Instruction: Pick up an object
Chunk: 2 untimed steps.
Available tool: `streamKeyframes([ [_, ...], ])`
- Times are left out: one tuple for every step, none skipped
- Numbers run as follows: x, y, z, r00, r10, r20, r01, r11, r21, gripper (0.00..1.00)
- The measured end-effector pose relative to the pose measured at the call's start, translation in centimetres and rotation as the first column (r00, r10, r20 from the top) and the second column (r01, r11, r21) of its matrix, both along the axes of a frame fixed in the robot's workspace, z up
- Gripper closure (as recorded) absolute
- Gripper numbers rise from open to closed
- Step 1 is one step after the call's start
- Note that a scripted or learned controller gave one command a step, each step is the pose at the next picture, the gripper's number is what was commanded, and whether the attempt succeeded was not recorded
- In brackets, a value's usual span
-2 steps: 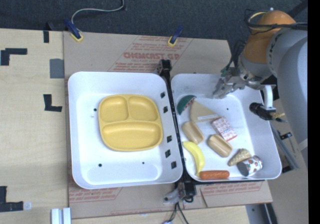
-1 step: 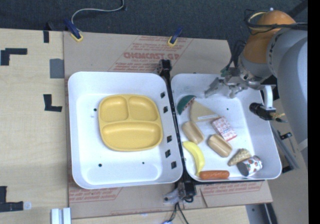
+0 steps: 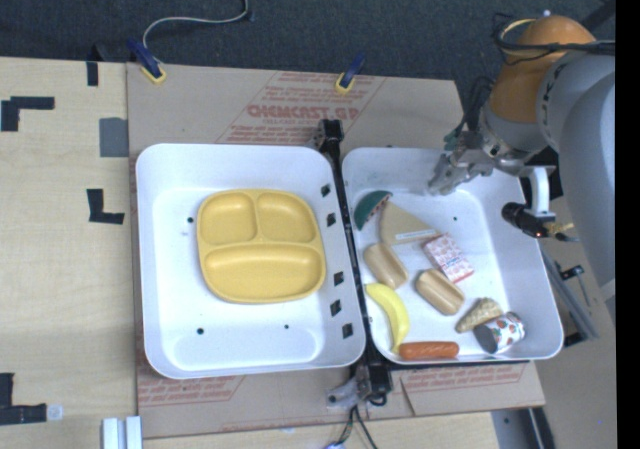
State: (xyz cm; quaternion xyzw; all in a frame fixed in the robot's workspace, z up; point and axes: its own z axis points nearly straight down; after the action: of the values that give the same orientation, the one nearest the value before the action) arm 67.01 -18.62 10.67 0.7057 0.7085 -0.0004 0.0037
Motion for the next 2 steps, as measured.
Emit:
streamKeyframes([
  [0.0, 0.0, -0.1, 1.0, 0.0, -0.001, 0.0, 1.0, 0.0, 0.0],
  [0.0, 0.0, 1.0, 1.0, 0.001, 0.0, -0.001, 1.0, 0.0, 1.0],
])
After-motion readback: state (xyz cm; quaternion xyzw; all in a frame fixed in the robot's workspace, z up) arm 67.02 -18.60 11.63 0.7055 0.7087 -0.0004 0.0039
